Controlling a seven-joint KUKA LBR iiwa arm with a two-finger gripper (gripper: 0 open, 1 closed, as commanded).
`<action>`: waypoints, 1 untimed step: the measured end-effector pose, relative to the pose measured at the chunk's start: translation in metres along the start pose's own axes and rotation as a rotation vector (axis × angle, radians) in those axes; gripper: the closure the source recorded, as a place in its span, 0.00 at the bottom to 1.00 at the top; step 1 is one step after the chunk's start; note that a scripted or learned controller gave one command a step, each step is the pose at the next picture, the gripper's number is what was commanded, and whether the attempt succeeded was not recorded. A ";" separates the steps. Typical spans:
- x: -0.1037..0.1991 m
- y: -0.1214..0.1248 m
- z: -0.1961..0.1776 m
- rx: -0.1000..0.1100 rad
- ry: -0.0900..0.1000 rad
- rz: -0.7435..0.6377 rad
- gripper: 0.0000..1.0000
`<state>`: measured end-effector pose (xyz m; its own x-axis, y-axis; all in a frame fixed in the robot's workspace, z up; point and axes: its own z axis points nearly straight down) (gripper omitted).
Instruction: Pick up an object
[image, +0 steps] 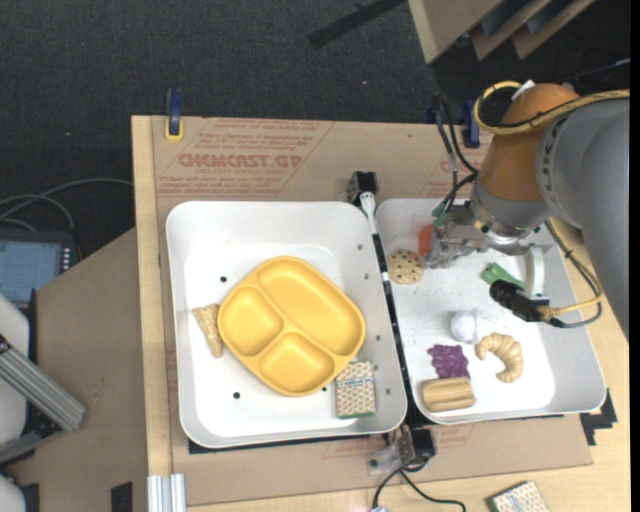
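Your gripper (447, 243) hangs over the right bin's (575, 395) far-left corner, beside the cookie (405, 266); whether it is spread, you cannot tell. The croissant (503, 355) lies near the front-right.

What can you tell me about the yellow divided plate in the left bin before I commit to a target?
The yellow divided plate is a rounded-square dish that looks like moulded plastic, with three recessed compartments, all holding nothing. It lies flat, right side up, turned at a slant, in the middle of the left white bin. A tan cracker-like strip lies against its left edge, and a small patterned box sits at its lower right corner. The gripper is over the right bin, well away from it.
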<state>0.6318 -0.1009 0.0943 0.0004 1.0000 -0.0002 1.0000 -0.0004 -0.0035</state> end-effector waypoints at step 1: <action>0.000 0.001 -0.001 -0.004 0.000 0.000 0.00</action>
<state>0.6329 -0.1006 0.0949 0.0003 1.0000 -0.0002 1.0000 -0.0003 0.0002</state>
